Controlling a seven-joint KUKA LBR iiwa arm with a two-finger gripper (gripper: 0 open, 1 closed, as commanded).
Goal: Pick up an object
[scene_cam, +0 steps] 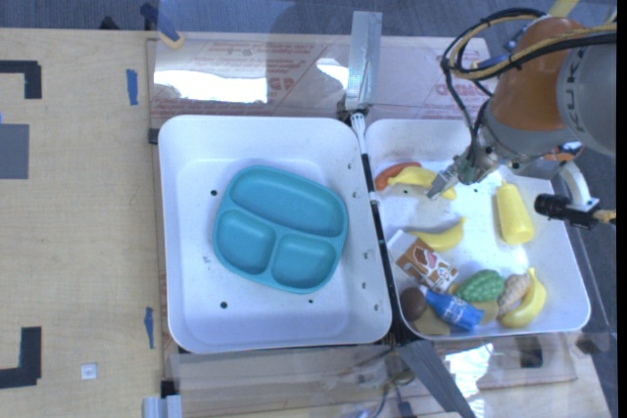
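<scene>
The right bin (578,303) holds several small toy foods. A yellow banana (415,177) lies at its upper left, beside a red-orange piece (391,173). My gripper (443,185) hangs low over the banana's right end, slanting down to the left from the orange wrist band (529,93). Whether it touches the banana is unclear. A second banana (443,236) lies just below, and a fat yellow piece (514,213) sits to the gripper's right.
At the right bin's front are a brown-and-white carton (428,265), a blue bottle (454,310), a green item (480,287) and another yellow banana (530,301). The left bin (186,152) holds a teal divided plate (281,227). A rim divides the bins.
</scene>
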